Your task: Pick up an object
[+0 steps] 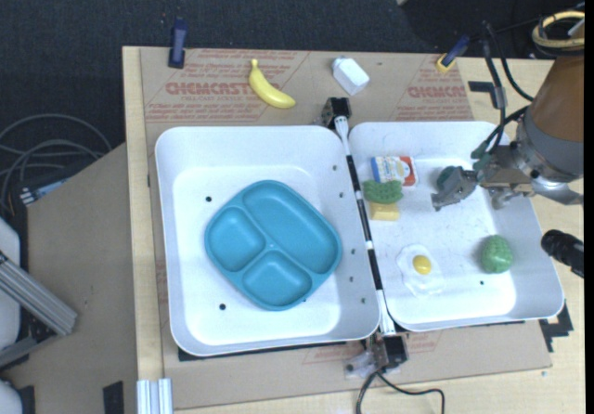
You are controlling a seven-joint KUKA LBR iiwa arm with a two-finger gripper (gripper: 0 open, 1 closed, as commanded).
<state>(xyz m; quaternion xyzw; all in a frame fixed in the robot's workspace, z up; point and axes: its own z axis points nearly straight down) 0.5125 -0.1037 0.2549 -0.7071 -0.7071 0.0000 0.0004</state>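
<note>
in the right-hand bin (520, 301), beside the bin holding a blue divided plate (271, 242), several small toy foods are laid out for picking. a green broccoli-like piece (497, 254) is seen near the bin's right wall, well apart from the rest; it is judged light, stiff and bumpy, a fair thing to be pinched across its round body. a fried egg (419, 265) is spread flat toward the bin's front, and is judged thin and slippery, hard to be taken except by its raised yolk. against the bin's left wall, a green leafy piece (381, 190) is stacked on a yellow block (386, 211), with a small printed carton (393, 168) just behind them.

the gripper (452, 187) is held low over the bin's middle, between the carton and the right wall, at the end of the grey arm (548, 148). how far its claw is spread cannot be told from above, as the dark metal is blurred together. nothing is seen to be carried by it, and contact with the bin floor cannot be confirmed.
</note>
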